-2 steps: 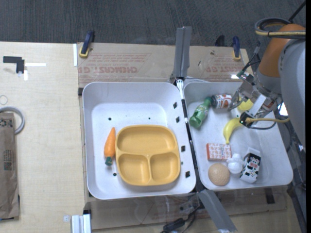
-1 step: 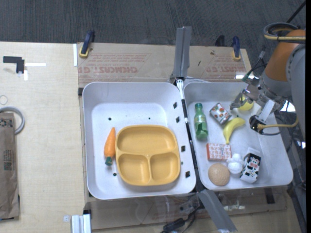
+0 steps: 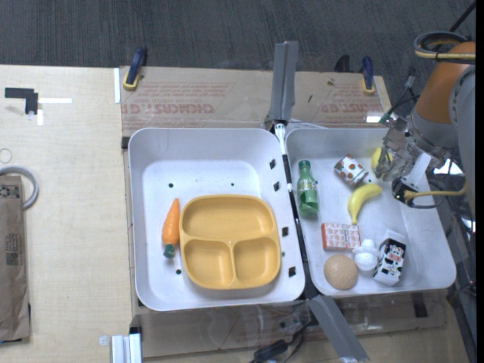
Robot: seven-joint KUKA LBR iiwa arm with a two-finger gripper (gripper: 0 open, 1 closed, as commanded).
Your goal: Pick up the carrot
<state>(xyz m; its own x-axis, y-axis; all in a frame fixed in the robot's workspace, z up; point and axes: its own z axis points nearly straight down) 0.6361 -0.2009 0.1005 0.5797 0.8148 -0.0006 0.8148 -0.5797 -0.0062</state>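
Lying untouched in the left bin, the carrot rests just beside a yellow divided plate. Well apart, the gripper hovers over the right bin; its grip state cannot be told. Pickup not started.

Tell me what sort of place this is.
Probably a robotics lab test bench, not a kitchen: two white bins clamped over cardboard, toy food such as a carrot and banana, and a robot arm's gripper above the right bin.
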